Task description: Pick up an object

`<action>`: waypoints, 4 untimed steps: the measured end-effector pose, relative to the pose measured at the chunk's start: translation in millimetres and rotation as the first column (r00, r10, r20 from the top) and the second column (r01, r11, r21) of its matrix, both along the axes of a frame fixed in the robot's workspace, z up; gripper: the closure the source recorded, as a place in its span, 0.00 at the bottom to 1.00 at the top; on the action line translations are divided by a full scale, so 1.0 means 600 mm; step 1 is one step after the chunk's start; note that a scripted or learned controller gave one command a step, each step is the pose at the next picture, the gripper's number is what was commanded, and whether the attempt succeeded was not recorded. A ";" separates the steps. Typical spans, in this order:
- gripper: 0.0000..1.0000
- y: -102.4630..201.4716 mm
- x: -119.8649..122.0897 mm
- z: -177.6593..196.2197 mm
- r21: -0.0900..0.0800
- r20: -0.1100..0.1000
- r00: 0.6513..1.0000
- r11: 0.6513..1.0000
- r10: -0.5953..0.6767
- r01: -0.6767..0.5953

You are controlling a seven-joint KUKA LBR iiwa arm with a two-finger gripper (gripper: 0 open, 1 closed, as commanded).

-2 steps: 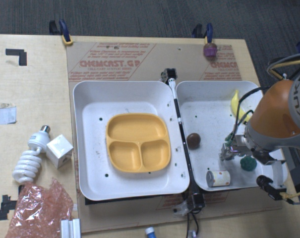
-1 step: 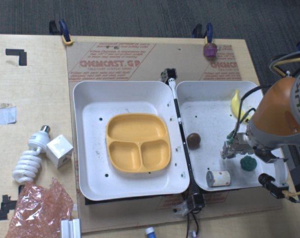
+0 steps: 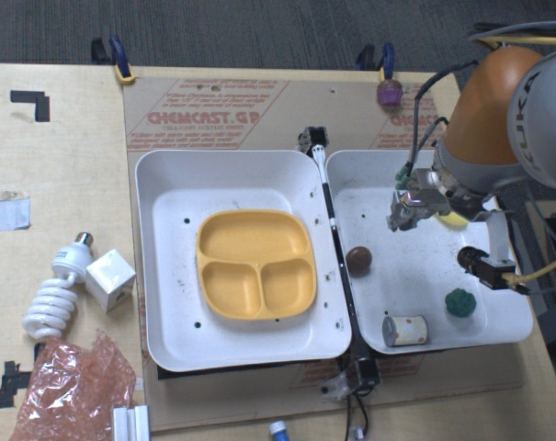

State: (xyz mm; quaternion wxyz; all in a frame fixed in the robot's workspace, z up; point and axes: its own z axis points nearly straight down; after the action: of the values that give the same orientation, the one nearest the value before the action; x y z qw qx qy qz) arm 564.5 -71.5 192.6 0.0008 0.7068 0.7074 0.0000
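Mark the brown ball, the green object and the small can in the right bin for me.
brown ball [image 3: 358, 260]: camera view, centre of its top.
green object [image 3: 459, 302]: camera view, middle of its bumpy top.
small can [image 3: 405, 330]: camera view, middle of its side, lying on the bin floor.

A spiral bulb [image 3: 53, 294] lies beside a white cube [image 3: 110, 279].

A pale wooden bench [image 3: 57, 182] stands on dark grey carpet [image 3: 259, 12].

Bright, even overhead light; soft shadows under the white bins [image 3: 158, 246], mild glare on rims. Sharp overall, slight grain, no blur.
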 end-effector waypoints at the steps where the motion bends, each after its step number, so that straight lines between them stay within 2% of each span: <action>1: 0.00 0.000 0.000 0.000 0.000 0.000 1.000 1.000 0.000 0.000; 2: 0.00 -0.048 0.128 -0.167 -0.001 0.000 1.000 1.000 0.001 -0.001; 3: 0.00 -0.052 0.019 -0.167 0.001 -0.001 1.000 1.000 -0.002 0.002; 4: 0.00 -0.087 -0.074 -0.167 0.001 -0.001 1.000 1.000 -0.003 0.003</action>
State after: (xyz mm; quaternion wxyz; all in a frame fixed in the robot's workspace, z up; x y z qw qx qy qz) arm 520.0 -124.0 92.4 0.0000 0.7078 0.7064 -0.0001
